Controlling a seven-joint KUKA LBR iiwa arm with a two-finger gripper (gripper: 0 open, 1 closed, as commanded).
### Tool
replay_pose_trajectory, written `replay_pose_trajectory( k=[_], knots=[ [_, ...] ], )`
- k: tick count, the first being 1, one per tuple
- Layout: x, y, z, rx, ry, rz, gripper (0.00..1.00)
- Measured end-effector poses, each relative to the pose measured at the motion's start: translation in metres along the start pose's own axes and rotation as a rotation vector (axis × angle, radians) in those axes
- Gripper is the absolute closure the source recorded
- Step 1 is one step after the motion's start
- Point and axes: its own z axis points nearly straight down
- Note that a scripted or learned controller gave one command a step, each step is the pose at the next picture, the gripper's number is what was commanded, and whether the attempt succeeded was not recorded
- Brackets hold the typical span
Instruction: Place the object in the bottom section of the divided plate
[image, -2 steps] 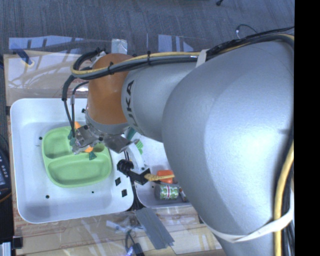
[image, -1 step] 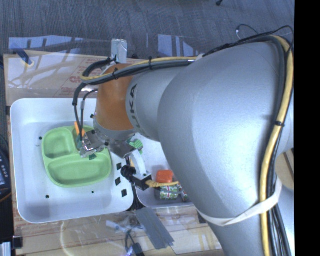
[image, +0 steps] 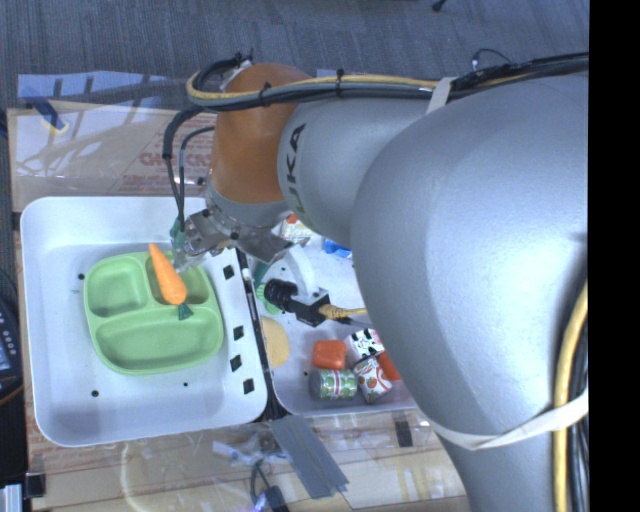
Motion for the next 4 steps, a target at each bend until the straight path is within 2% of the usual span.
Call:
replay_pose_trajectory(
  k=[1, 2, 3, 4],
  knots=[
    [0.062, -0.046, 0.026, 0.004, 0.002, -0.463, 1.0],
    [0.025, -0.075, -0.054, -0.001, -0.001, -0.186, 1.0],
    [0.025, -0.075, -0.054, -0.001, -0.001, -0.186, 0.0],
    [0.025, -0.075, -0.054, -0.001, -0.001, -0.186, 0.0]
  ],
)
